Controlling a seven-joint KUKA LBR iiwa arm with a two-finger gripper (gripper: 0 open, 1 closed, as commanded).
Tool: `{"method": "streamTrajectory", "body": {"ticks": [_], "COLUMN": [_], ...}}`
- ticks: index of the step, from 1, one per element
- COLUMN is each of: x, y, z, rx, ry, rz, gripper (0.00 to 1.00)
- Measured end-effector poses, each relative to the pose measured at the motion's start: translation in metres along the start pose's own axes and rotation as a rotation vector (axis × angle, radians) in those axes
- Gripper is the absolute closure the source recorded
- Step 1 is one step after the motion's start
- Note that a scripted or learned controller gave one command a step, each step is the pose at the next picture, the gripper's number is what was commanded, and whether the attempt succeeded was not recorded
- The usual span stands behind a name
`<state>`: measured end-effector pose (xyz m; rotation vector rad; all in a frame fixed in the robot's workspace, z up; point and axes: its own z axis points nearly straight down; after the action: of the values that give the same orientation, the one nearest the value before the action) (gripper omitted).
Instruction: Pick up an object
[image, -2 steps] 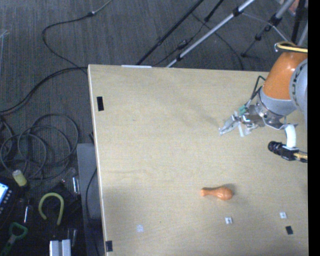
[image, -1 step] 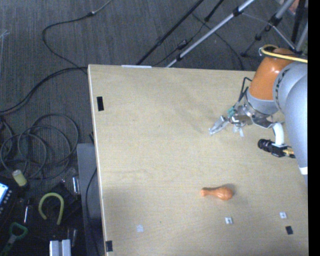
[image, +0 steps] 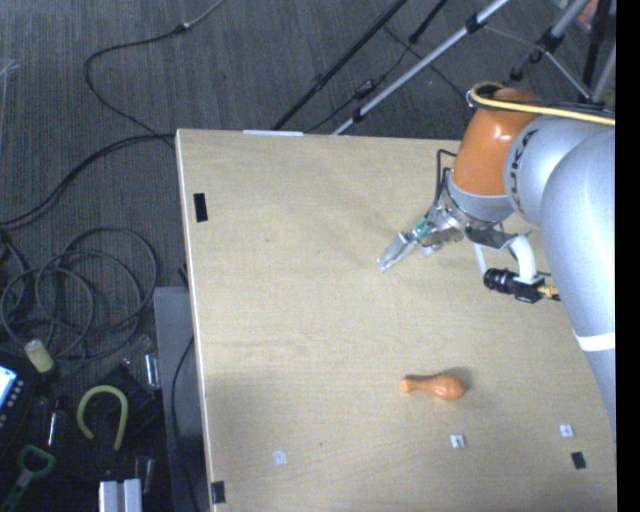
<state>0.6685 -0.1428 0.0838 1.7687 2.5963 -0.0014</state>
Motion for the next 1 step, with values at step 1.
{"method": "streamTrajectory", "body": {"ticks": [1], "x": [0.0009], "y": [0.0007], "z": [-0.0092], "rx": [-0.001], "ry": [0.001], "rz": [0.0], "gripper": [1.0]}}
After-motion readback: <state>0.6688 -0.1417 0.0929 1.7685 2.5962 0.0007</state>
